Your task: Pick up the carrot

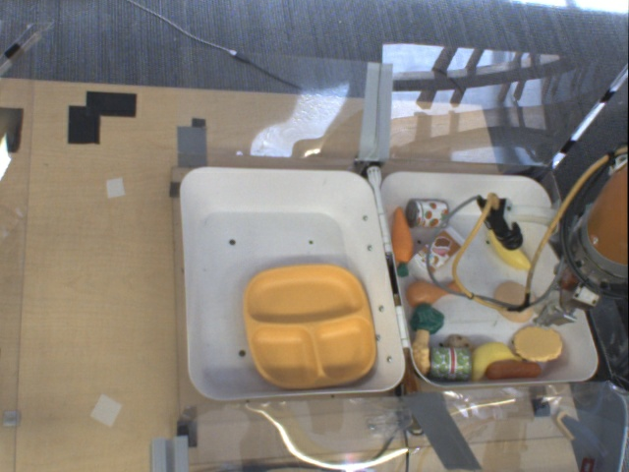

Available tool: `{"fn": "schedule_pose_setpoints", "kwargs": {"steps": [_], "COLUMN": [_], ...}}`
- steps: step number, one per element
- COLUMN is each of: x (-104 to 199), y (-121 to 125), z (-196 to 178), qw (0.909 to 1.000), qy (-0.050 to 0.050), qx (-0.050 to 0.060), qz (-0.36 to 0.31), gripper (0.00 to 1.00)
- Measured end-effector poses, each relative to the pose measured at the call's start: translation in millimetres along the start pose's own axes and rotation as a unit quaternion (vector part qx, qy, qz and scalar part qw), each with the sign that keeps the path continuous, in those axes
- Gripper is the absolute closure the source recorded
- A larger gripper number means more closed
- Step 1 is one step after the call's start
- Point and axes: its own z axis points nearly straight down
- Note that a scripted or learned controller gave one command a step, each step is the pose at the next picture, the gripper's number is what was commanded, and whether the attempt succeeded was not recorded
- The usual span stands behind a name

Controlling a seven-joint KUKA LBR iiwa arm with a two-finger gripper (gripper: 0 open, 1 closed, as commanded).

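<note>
The carrot [401, 235] is a short orange piece that lies lengthwise against the left wall of the right bin [586, 357], near its back. My arm [601, 226] comes in over the bin's right wall, far to the right of the carrot. The gripper [562, 307] hangs low near the bin's right side, just above a round tan biscuit [538, 343]. Nothing shows between its tips. A yellow cable [470, 254] loops from the arm across the middle of the bin.
Around the carrot are a small can [427, 212], a white packet [442, 251], an orange lump [425, 291] and a green piece [427, 318]. A banana [514, 256] lies under a black part [504, 227]. The left bin [206, 214] holds a yellow divided tray [309, 324].
</note>
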Motion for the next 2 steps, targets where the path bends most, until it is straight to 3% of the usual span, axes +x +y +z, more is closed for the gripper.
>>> {"fn": "schedule_pose_setpoints", "kwargs": {"steps": [1,2], "x": [2.0,-6.0], "y": [0.4,2.6], "z": [-69.7,50.5], "qw": [0.9962,0.9961], "qy": [0.004,0.0], "qx": [0.0,-0.001], "qz": [-0.087,-0.088], "gripper": [1.0,1.0]}}
